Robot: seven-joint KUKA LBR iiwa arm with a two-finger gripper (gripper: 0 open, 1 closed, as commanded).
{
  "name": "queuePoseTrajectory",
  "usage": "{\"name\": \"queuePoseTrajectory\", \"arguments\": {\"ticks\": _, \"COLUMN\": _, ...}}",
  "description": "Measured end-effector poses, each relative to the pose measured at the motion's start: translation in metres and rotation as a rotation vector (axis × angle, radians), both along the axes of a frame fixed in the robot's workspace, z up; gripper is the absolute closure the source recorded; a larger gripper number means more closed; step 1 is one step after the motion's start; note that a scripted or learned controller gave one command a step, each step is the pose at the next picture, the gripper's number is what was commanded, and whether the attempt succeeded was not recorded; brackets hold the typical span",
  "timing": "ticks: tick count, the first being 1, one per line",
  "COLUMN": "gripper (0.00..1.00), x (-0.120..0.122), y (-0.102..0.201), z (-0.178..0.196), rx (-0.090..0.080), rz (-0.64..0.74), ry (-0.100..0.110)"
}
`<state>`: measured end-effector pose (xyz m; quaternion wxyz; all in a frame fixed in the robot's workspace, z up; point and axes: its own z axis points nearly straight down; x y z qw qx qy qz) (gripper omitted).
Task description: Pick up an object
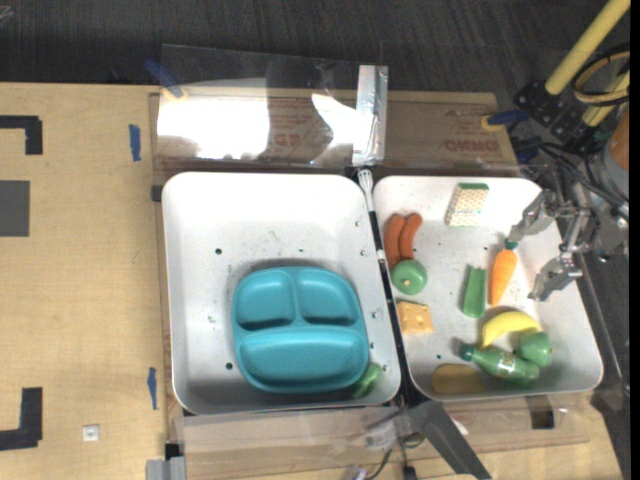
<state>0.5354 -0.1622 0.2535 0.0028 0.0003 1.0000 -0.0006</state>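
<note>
The right bin [570, 313] holds several toy foods: two red sausages [403, 233], a green apple [408, 276], a cheese wedge [415, 318], a tan cracker [467, 204], an orange carrot [503, 271], a green stick-shaped piece [473, 290], a yellow banana [508, 323], a green bottle [500, 363] and a brown piece [455, 376]. My gripper [540, 253] hovers at the bin's right side, just right of the carrot. It is open, with nothing between its fingers.
In the left bin [200, 228] a teal divided plate [298, 328] lies toward the front, with a small green piece [370, 376] at its right front corner. A clear plastic sheet [270, 118] stands behind the bins. Cables and a yellow bar [590, 38] crowd the back right.
</note>
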Motion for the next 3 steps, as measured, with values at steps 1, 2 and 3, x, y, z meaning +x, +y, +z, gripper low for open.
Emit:
{"name": "queuePoseTrajectory", "arguments": {"ticks": 1, "gripper": 0.00, "x": -0.039, "y": -0.061, "z": -0.156, "rx": 0.003, "rz": 0.207, "ry": 0.008}}
{"name": "queuePoseTrajectory", "arguments": {"ticks": 2, "gripper": 0.00, "x": -0.025, "y": -0.061, "z": -0.165, "rx": -0.003, "rz": 0.265, "ry": -0.002}}
{"name": "queuePoseTrajectory", "arguments": {"ticks": 3, "gripper": 0.00, "x": -0.015, "y": -0.057, "z": -0.164, "rx": -0.007, "rz": 0.360, "ry": -0.006}}
